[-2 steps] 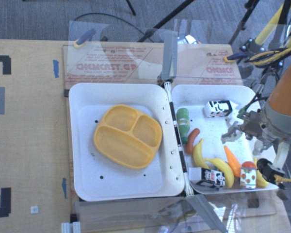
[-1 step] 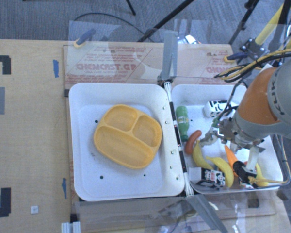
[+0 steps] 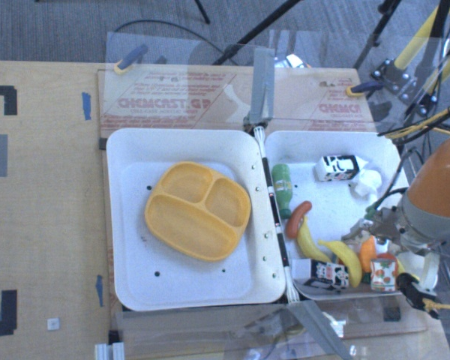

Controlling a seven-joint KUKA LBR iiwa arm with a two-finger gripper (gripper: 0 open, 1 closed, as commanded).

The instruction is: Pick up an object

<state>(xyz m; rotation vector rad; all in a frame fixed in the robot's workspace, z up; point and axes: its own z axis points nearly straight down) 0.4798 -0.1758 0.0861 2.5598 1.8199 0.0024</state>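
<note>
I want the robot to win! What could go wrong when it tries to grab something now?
1. The gripper is down in the crowded front corner of the right bin. The banana, orange juice box and black-and-white carton lie packed together, so it may knock them or catch two.
2. The things sit near the bin's front wall, so the fingers might bump it.

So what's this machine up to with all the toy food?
A robot arm reaches from the right into the right bin, its claw low among toy food: bananas, a hot dog, a green bottle, small cartons. Nothing looks lifted yet. The left bin holds a yellow divided plate.
</note>
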